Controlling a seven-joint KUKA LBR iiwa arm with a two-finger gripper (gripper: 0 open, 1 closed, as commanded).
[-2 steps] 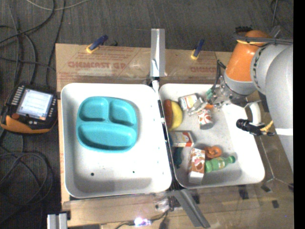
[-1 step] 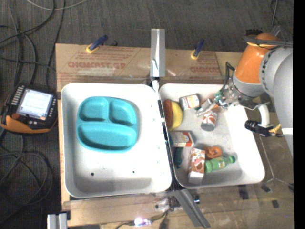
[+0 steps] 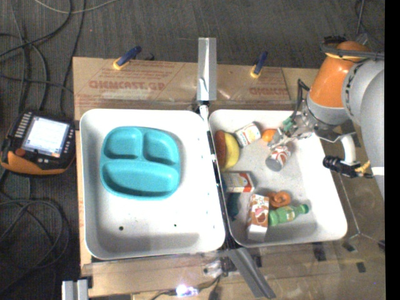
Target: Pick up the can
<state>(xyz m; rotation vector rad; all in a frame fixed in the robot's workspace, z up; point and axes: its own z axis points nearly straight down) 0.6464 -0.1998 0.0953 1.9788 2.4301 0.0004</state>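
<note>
The can is a small silvery cylinder with a red-and-white label, lying tilted in the upper right part of the right bin. My gripper reaches in from the right and sits directly above and slightly right of the can's upper end, very close to it or touching it. The view does not reveal whether the can is gripped. The grey arm with its orange band hangs over the bin's right rim.
Around the can lie a white jar, a small orange ball, yellow and red fruit, a red-white box, a carton, a green bottle and an orange ring. The left bin holds a blue divided tray.
</note>
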